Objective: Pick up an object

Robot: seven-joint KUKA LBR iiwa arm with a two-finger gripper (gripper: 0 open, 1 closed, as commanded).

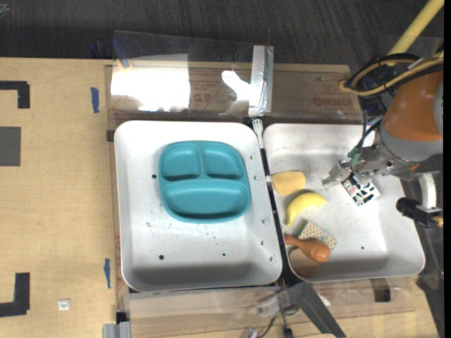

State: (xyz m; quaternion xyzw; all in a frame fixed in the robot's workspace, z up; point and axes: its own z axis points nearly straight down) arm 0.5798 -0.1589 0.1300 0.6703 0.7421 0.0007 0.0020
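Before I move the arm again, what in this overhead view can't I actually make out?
- Gripper: too small and cluttered in the camera view to tell finger state.
- Yellow objects by the right bin's left wall: blurred, exact identity unclear.
- Orange-brown item: partly overlapped by a speckled piece, full shape hidden.
- Arm: cut off by the right edge.

Grey arm (416, 129) enters from the right, wrist angled down and leftward
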